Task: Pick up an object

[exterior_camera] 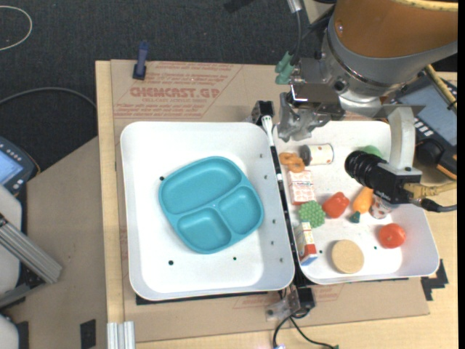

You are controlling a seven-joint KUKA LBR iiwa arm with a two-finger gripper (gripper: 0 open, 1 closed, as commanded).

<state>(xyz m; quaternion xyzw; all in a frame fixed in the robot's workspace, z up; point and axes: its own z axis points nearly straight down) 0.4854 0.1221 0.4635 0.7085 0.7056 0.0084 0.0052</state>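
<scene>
My gripper point(293, 127) hangs over the far left corner of the right bin point(418, 264), just above a small orange item point(290, 161) and a white cylinder point(320, 153). Nothing shows in its grasp. Below them lie a red-and-white carton point(301, 190), a green bumpy ball point(312, 213), a red pepper point(336, 206), an orange carrot point(361, 201), a red tomato point(392, 236), a tan round disc point(347, 257) and a small carton point(308, 243).
The left bin point(145, 246) holds a blue divided plate point(211, 203). A black cylinder on a white bracket point(370, 169) juts over the right bin's middle, partly hiding a green item point(373, 151). The arm's body covers the far right corner.
</scene>
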